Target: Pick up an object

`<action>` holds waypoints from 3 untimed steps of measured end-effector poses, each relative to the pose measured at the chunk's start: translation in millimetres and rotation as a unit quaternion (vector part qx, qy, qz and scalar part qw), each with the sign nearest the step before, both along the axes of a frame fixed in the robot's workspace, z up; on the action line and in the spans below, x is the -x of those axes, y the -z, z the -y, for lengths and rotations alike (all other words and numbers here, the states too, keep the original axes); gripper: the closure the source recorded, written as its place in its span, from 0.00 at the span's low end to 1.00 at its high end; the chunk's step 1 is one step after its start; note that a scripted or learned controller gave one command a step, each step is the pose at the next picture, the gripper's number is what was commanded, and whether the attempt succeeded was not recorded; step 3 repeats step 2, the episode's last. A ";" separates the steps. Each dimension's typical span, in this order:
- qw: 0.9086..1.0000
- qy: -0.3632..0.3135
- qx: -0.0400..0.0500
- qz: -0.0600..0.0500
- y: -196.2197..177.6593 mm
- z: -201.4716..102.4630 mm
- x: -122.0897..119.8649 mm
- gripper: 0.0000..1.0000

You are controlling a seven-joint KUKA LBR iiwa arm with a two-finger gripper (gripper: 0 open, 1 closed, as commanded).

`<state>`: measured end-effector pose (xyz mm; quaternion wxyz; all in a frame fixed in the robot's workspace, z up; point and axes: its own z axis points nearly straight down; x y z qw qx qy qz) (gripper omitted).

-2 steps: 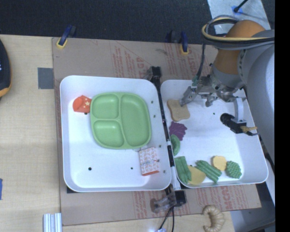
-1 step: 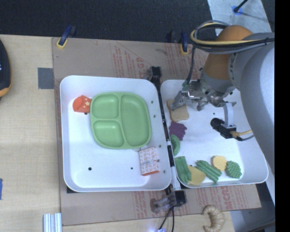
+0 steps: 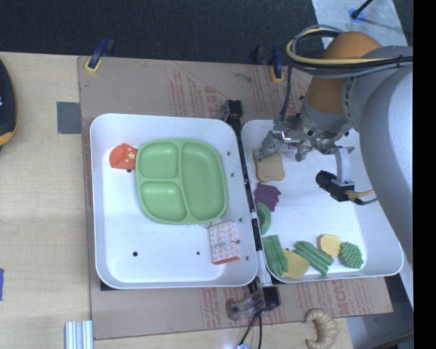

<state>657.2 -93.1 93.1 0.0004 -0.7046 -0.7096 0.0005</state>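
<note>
Although the arm [image 3: 378,107] covers much of the right bin [image 3: 378,257], the scene can be read well enough. The arm comes in from the right, and its gripper [image 3: 270,145] hangs low over the far left corner of that bin, just above a tan slice of toast [image 3: 269,169]. I cannot tell from this angle how the pincer stands, released or clenched, and nothing is seen inside it.

The left bin [image 3: 116,260] carries a green divided plate [image 3: 182,180], a red piece [image 3: 123,156] at the plate's left and a small printed packet [image 3: 223,241] near the dividing wall.

In the right bin, after the toast, come a purple bunch of grapes [image 3: 266,195], green pods [image 3: 314,257] along the near edge, a yellow piece [image 3: 329,245] and a small green leafy piece [image 3: 351,254].

The toast seems to be the nearest target. To do this step well, I think the gripper should centre over the slice, descend straight and take it across its narrow side. The slice lies flat and close to the bin wall, so the wall-side finger could strike the rim.
</note>
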 end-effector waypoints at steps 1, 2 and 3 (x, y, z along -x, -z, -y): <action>1.000 0.000 0.000 -0.001 0.0 -0.9 0.4 0.00; 1.000 -0.002 0.001 0.001 -13.2 -0.7 -1.3 1.00; 1.000 -0.002 0.001 0.001 -13.2 -0.7 -1.3 1.00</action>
